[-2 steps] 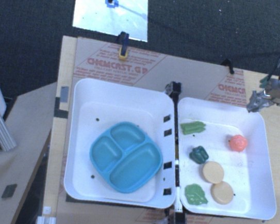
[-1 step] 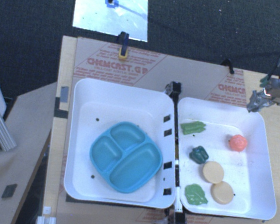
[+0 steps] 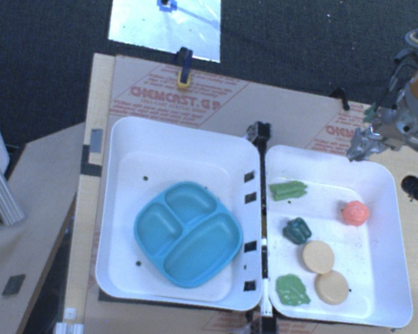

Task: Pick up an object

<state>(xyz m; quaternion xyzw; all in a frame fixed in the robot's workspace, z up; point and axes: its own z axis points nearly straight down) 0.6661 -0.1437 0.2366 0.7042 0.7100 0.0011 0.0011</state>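
I am scanning from the left: the left bin [image 3: 109,210] is holding a blue divided tray [image 3: 187,233], lying flat with its long axis running diagonally from near-left to far-right. Across the divider, the right bin [image 3: 391,252] is carrying the candidates: a light green piece [image 3: 289,190] near the far wall, long axis roughly left to right; a dark green lump [image 3: 297,230] just below it; two tan discs [image 3: 318,257] [image 3: 332,286] touching each other; a green blob [image 3: 292,290] at the near edge; a pink ball [image 3: 355,213] toward the right. Furthest right, the gripper [image 3: 361,146] is hovering above the bin's far rim, carrying nothing; whether it is parted I cannot tell. I am judging the pick as not yet begun: the descent, closing and lift are all remaining.
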